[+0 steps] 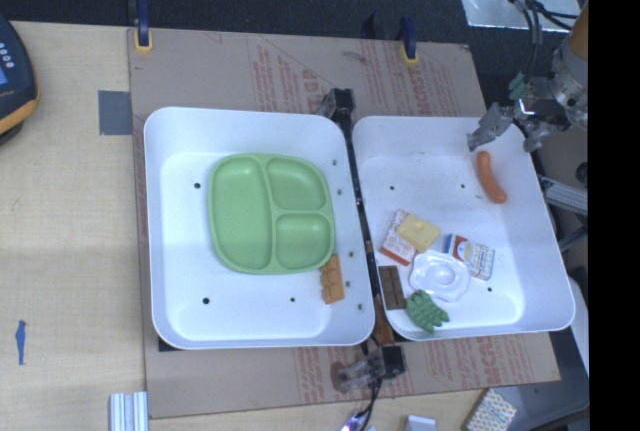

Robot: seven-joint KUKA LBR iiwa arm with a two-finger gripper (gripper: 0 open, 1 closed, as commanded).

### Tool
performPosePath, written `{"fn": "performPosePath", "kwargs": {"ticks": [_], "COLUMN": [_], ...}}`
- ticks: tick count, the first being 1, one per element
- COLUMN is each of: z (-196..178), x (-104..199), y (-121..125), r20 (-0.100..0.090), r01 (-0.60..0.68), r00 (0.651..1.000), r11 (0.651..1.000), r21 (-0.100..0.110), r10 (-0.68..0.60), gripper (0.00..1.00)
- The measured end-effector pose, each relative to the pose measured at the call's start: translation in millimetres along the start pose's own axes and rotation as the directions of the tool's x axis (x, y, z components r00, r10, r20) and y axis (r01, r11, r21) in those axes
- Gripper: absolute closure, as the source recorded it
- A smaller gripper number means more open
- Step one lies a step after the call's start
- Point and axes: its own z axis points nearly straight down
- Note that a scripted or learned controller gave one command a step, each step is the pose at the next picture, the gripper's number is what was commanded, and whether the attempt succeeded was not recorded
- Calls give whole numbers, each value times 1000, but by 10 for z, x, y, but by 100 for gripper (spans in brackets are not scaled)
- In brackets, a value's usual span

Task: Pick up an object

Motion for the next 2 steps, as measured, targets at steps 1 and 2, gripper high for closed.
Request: {"fn": "performPosePath", "kwargs": {"ticks": [1,2], "z": [1128,126], "x": [-353,-353], "y": [290,349], "r20": [1,2], "r01": [-1,-1], "r00": [1000,1000], "r11": [1000,1000], "r21": [6,-10], "r10": [1,1], "gripper": [0,0]}}
